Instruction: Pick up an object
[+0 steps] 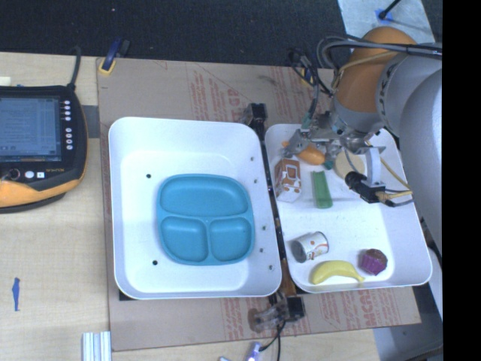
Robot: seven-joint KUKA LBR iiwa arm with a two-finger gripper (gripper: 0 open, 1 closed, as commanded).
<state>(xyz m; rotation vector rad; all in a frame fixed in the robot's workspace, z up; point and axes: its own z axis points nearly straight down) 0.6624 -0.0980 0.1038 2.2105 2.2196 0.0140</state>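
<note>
While the end effector [319, 147] hovers, finger state unclear, a small rounded orange object [310, 156] lies beneath it.

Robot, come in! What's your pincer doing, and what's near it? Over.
Pincer down at far end of right bin, over orange object. Grip not confirmed. Green block and brown-and-white packet close beside. Can, banana, purple object at near end.

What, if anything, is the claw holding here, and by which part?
Cannot be told. The claw is low over an orange thing at the right bin's far end, and its tips are hidden.
</note>
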